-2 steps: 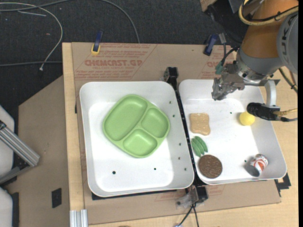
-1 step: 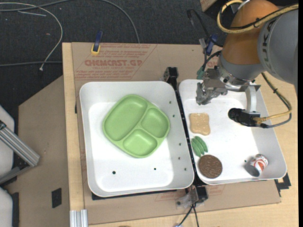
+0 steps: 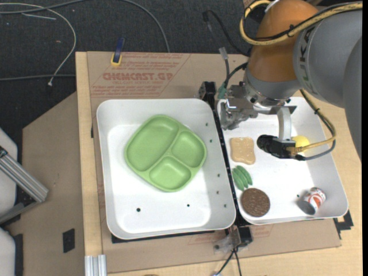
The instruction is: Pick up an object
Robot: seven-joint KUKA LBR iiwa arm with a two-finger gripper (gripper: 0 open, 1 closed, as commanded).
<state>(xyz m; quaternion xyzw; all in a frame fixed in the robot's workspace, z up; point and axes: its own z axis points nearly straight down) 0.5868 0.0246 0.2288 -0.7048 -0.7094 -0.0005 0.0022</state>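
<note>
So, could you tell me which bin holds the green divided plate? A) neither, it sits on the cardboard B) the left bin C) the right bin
B: the green plate lies flat inside the left bin, while the right bin holds the small items.

A robotics lab: loose cables [image 3: 34, 10], cardboard-topped bench [image 3: 144, 68], two white bins [image 3: 106, 117].

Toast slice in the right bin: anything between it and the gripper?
Nothing visible. The gripper sits over the right bin near its upper left corner, and the toast slice lies just below it in the view, with bare bin floor between. The green leaf and brown cookie lie beyond the toast.
</note>
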